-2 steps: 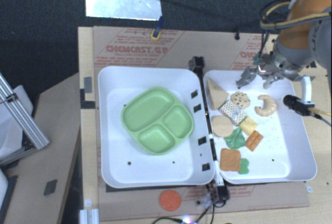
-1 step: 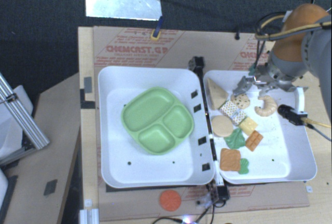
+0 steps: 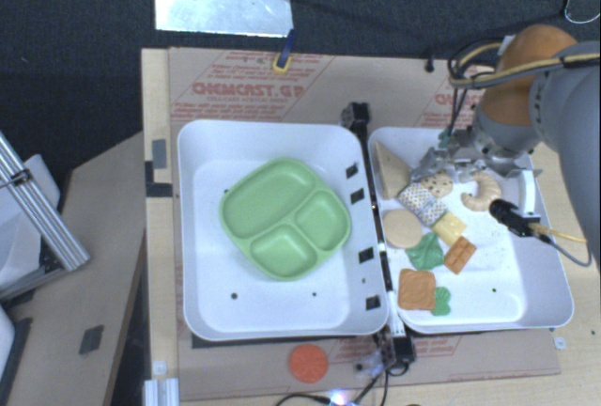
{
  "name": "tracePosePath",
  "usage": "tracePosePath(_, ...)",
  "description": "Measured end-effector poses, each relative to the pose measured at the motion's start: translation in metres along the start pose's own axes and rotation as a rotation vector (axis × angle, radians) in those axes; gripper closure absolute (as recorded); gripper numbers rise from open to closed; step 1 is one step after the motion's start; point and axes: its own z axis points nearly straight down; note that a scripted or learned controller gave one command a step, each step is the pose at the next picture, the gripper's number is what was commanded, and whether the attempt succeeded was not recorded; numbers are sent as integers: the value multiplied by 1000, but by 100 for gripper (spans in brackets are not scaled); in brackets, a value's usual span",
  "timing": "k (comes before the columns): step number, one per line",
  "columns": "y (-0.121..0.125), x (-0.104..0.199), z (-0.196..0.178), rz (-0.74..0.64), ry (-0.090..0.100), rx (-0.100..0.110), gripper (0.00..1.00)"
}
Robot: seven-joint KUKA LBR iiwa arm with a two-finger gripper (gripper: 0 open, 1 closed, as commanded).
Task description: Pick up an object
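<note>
Hovering: end effector [image 3: 441, 171] low over food pieces [image 3: 424, 199], right bin [image 3: 545, 296].

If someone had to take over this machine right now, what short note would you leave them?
Gripper: low over the far end of the right bin, among the toy food; grip state unclear.
Things: toy food pieces lie clustered in the right bin; the green divided plate sits in the left bin.
Done: nothing visibly lifted.
Left: grasp one piece and raise it.

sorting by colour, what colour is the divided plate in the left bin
Light green; the divided plate shows best in the camera view.
</note>
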Motion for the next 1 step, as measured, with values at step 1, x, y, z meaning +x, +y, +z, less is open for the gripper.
tracePosePath(1, 3, 0, -15, -1, -2, -9, 100)
